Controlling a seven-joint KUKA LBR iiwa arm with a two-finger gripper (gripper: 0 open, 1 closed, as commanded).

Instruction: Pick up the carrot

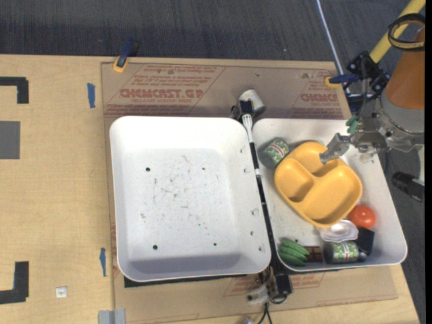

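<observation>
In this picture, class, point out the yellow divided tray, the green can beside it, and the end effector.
yellow divided tray (317,191), camera view, on its lower compartment floor.
green can (275,151), camera view, on its label side.
end effector (331,150), camera view, at its fingertips over the tray's rim.

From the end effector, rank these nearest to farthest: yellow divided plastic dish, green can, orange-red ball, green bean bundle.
1. Yellow divided plastic dish, directly under the end effector.
2. Green can, left of it.
3. Orange-red ball, near-right.
4. Green bean bundle, front-left corner of the right bin.

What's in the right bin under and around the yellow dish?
Around the yellow dish: a green can, an orange-red ball, a white piece, a dark bottle, something green. Anything beneath the dish is covered.
</observation>
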